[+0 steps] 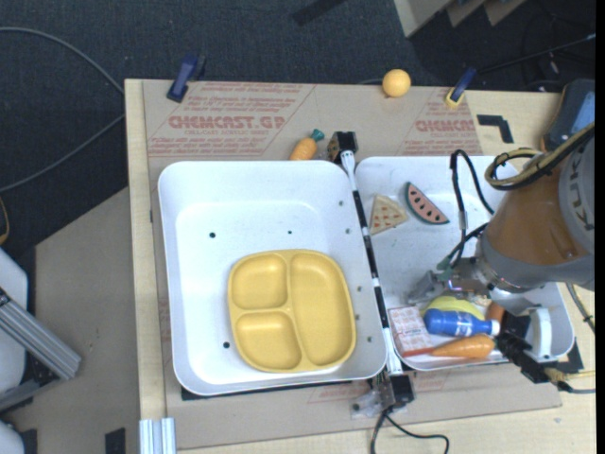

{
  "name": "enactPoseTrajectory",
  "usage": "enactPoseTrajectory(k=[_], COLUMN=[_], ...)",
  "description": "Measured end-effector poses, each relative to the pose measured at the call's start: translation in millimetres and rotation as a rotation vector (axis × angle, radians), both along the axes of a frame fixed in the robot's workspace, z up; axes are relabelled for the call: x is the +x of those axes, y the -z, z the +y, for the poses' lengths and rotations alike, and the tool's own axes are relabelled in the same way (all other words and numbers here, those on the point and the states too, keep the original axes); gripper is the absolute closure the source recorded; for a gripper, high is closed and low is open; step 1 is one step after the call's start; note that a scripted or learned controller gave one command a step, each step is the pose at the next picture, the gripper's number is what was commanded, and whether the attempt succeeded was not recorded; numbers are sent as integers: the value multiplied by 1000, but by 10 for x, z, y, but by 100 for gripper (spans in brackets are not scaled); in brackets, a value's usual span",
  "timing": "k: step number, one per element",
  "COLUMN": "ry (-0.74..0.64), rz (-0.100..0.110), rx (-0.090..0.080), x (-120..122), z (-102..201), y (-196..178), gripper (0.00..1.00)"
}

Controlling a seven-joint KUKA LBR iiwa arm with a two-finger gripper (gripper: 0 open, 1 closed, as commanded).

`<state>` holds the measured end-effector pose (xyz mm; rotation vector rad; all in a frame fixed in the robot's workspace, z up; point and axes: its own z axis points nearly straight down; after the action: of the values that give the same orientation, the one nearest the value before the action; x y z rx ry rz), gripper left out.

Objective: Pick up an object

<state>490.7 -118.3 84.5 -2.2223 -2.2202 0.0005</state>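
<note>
The right bin [416,253] holds several toys. At its back lie a pizza slice [385,214] and a watermelon slice [426,203]. Crowded in the front corner are a yellow-green fruit [452,305], a blue bottle [460,325] on its side, an orange carrot [463,348] and a red-and-white packet [407,328]. My gripper [452,284] hangs low over this front cluster, right above the yellow-green fruit. The arm's orange band and wrist hide the bin's right part.
A yellow divided plate [291,308] lies in the left bin [189,253]. On the bench behind the bins are an orange ball [397,82], a small orange toy [304,148] and two blue clamps [181,78] [460,86]. A black cable [460,197] loops above the right bin.
</note>
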Motion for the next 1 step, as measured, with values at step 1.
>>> enactPoseTrajectory(k=[1], ry=[1], rz=[-2], rx=[-1], x=[5], z=[1], y=[-97], gripper=[100])
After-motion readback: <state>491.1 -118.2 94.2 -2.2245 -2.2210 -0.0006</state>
